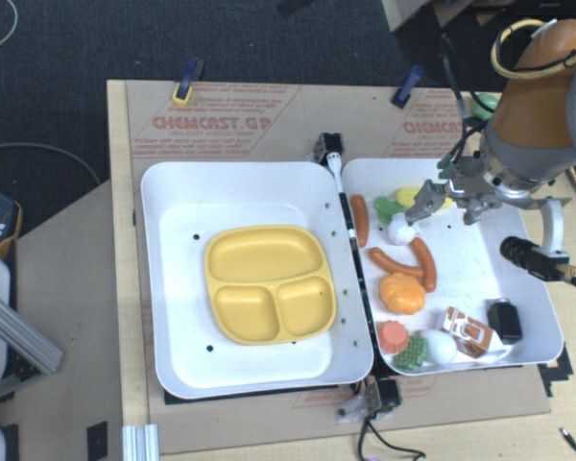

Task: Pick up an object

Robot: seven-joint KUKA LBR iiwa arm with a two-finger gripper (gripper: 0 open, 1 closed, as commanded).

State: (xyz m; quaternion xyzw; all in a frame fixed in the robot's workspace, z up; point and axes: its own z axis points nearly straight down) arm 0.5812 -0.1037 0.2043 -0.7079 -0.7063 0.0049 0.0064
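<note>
My gripper (450, 206) hangs over the back of the right bin (528, 296), its two fingers spread open with only bin floor showing between them. Its left finger (426, 201) points down toward a small white piece (400, 230) and stands just above it. A yellow and green toy (391, 204) lies to the left of that finger. Further forward are orange sausages (399, 261), an orange fruit (402, 294), a red disc (393, 335), green broccoli (414, 351), a white egg (443, 349), a brown-and-white packet (469, 329) and a black block (505, 320).
The left bin (173, 257) holds a yellow divided plate (269, 284). Another sausage (360, 219) lies along the divider between the bins. The arm's grey body with its orange band (542, 84) looms over the right bin's back right corner. Clamps sit at the cardboard's back edge.
</note>
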